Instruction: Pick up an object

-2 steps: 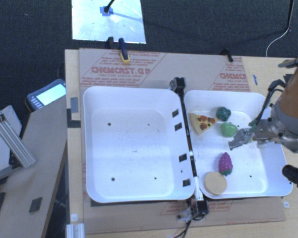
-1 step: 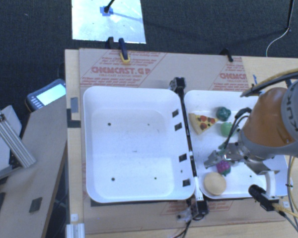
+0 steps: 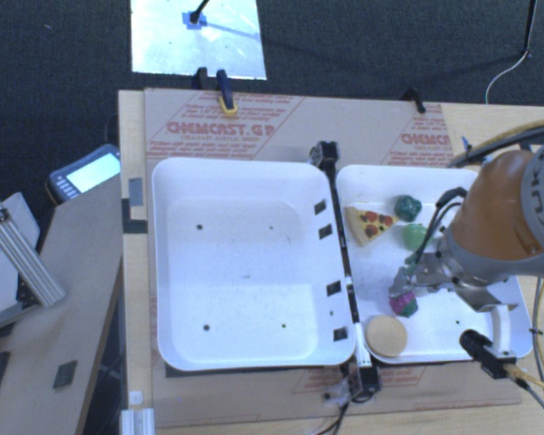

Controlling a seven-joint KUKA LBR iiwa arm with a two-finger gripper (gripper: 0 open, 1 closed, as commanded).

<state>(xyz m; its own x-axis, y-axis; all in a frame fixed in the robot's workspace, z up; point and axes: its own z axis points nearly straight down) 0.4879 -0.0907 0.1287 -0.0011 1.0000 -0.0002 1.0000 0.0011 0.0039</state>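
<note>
Camera view: claw (image 3: 402, 290) tips obscuring magenta object (image 3: 404, 304).

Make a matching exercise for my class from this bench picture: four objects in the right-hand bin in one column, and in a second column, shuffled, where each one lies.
Column one:
1. pizza slice
2. dark green object
3. tan disc
4. pink and green object

Column two:
A. at the bin's near edge, beside the divider
B. at the gripper tip
C. near the bin's far side, right of the pizza slice
D. next to the divider, in the far half

Pairs: 1-D, 2-C, 3-A, 4-B
</note>
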